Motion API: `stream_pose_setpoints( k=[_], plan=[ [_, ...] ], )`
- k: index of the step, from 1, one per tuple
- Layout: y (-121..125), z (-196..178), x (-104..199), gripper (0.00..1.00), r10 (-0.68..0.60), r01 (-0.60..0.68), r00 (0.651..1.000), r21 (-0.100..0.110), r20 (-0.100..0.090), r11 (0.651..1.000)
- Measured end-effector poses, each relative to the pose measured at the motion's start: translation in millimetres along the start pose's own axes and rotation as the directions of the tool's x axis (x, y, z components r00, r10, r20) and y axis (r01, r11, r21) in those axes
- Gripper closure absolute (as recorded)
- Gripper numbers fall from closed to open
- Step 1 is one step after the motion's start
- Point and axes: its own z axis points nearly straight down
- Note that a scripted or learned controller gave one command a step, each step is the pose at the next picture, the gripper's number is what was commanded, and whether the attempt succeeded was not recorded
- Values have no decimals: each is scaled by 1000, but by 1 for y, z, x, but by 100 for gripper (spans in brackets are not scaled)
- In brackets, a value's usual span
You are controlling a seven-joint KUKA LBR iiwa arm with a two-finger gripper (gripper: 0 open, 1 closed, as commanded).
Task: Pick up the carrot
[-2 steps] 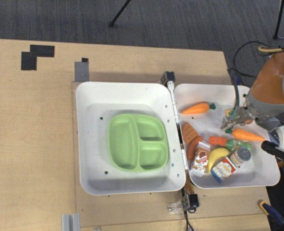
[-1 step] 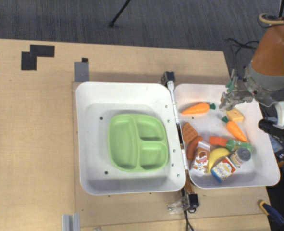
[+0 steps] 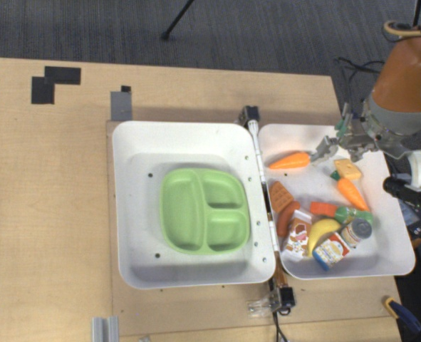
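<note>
An orange carrot [image 3: 289, 161] lies on its side near the back left of the right bin [image 3: 402, 262], its tip pointing left. A second orange carrot [image 3: 352, 192] lies slanted further right in the same bin. My gripper [image 3: 329, 148] hangs low over the back of the right bin. It is just off the thick right end of the first carrot. Whether it touches that carrot is unclear. The grey arm with its orange band [image 3: 402, 77] comes in from the upper right.
A green divided plate [image 3: 203, 211] sits in the left bin [image 3: 135, 191]. Around the carrots in the right bin are a yellow wedge [image 3: 347, 168], a brown bread piece [image 3: 281, 193], a banana [image 3: 323, 230], a small carton [image 3: 331, 251] and a bottle [image 3: 358, 229].
</note>
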Motion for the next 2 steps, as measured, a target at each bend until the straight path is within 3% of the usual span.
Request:
stream_pose_setpoints(
  k=[1, 2],
  plan=[
    [-7, 95, -43, 0, -204, 204, 979, 2, -1, 979],
    [-5, 83, -43, 100, -205, 205, 979, -3, 2, 979]
  ],
)
